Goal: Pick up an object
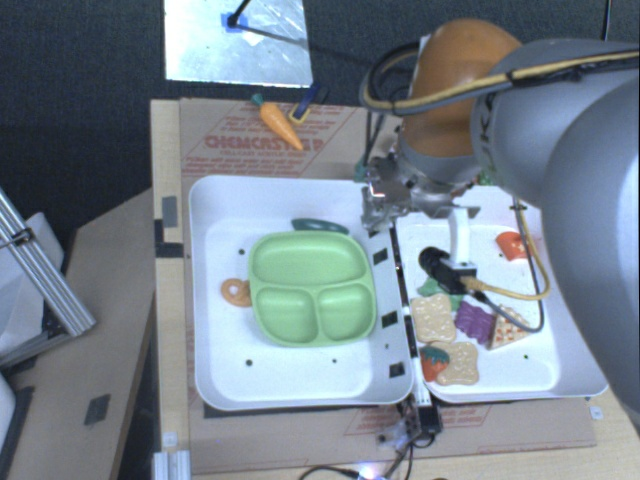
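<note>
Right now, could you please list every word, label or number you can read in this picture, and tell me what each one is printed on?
"CHEMCRAST..." (roughly; the letters are blurred, so the spelling is uncertain): red print on the cardboard sheet beyond the bins, beside the toy carrot.
A smaller red line under it: too blurred to read.
Red print on the cardboard edge in front of the bins: too blurred to read.

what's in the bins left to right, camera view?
pretzel ring → green divided plate → centre divider → purple grapes → red piece. Crackers and other toy food near the grapes overlap in x, so they are skipped.
</note>
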`<state>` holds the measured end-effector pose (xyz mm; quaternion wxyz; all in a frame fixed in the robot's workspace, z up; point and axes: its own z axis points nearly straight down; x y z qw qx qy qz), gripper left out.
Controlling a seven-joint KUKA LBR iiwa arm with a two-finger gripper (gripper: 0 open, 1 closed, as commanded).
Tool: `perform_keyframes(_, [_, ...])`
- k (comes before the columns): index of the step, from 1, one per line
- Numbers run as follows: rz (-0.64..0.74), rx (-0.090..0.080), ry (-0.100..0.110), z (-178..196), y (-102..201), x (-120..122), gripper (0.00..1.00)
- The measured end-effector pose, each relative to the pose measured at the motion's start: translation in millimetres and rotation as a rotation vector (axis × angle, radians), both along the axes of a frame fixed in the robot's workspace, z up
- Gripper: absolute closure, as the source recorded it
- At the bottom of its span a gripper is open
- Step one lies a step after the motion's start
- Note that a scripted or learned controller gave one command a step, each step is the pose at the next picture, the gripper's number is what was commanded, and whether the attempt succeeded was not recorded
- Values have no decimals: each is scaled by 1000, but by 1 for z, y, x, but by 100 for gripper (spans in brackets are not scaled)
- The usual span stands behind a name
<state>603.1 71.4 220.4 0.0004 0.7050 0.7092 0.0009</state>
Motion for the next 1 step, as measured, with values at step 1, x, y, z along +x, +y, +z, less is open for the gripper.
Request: perform_keyframes(1, [0, 0, 2, 13, 1, -14, 100])
